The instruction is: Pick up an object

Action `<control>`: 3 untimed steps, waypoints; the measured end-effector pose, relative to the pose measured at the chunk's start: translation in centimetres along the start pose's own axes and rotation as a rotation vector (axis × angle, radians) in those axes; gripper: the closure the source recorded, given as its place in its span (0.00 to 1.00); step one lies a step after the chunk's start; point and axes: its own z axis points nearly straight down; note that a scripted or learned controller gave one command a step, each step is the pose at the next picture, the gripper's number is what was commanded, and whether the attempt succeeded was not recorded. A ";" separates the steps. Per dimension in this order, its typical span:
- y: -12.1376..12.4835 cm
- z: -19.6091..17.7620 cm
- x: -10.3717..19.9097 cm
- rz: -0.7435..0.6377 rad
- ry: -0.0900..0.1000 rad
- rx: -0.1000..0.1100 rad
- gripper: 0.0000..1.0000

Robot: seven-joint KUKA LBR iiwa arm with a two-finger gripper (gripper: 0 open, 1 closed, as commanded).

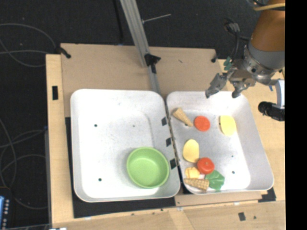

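Nearest the camera, a green bowl [147, 166] sits alone in the left bin [96, 109]. Toy foods are clustered in the right bin [249, 143], probably as pick candidates: a waffle piece [197, 183], two red tomatoes [206, 165], yellow pieces [191, 150] and a cone [182, 117]. Farthest, the tool [223, 91] is seen above that bin's far edge, fingers spread, nothing held or touched.
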 end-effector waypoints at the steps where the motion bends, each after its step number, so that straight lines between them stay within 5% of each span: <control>1: 0.0 0.0 0.0 0.000 0.000 0.000 0.00; 3: 0.5 8.6 0.3 0.005 -0.004 0.004 0.00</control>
